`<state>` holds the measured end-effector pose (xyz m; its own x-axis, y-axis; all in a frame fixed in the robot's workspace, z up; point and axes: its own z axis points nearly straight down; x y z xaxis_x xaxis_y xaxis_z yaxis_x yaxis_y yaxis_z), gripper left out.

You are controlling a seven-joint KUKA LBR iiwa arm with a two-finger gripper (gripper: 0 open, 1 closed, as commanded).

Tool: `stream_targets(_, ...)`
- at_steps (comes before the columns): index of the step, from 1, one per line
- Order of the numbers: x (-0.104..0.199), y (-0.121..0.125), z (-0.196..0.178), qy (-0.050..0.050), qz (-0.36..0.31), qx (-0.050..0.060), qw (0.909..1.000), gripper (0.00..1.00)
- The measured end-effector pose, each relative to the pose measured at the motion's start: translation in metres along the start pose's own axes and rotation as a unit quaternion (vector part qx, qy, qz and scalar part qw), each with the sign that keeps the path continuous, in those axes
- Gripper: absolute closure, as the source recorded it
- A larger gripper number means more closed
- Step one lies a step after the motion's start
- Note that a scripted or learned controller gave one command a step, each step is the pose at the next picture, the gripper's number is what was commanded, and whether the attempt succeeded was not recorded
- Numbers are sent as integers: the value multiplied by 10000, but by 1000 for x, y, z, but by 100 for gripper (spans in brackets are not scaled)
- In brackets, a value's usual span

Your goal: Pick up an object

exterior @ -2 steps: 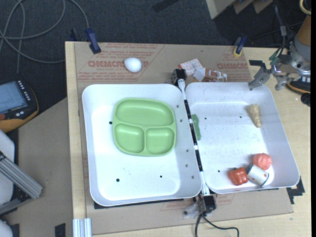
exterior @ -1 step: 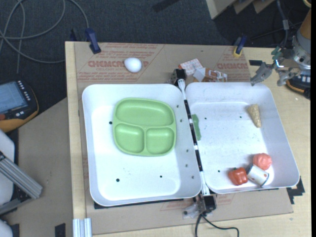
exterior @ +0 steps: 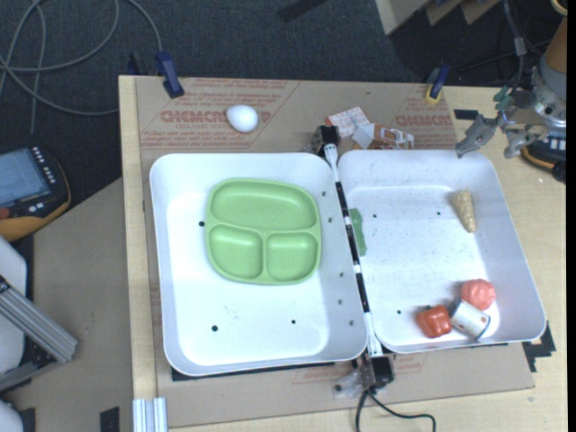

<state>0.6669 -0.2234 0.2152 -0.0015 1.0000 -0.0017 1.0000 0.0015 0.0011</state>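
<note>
One gripper (exterior: 493, 133) hangs at the far right corner, just past the far rim of the right bin (exterior: 405, 165), fingers spread apart with nothing between them. Closest pickable thing is the tan cone (exterior: 463, 210), a bit nearer and slightly left of it, lying with its long axis running far-to-near. Well nearer still, the red ball (exterior: 478, 292), orange piece (exterior: 434, 321) and white cup (exterior: 469, 319) bunch together in the near right corner.

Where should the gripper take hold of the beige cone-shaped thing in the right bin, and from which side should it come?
Probably from straight above, closing across the middle of the beige cone. It lies flat and alone on the right bin floor, long axis running away from the camera, so its two long sides are free. The gripper is at the bin's far right corner.
</note>
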Motion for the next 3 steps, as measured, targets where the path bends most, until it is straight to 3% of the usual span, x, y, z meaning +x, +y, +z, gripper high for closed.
stream_targets(1,0,-8,0,4,4,9,10000,0)
stream_targets(3,0,0,6,-4,-1,-6,10000,0)
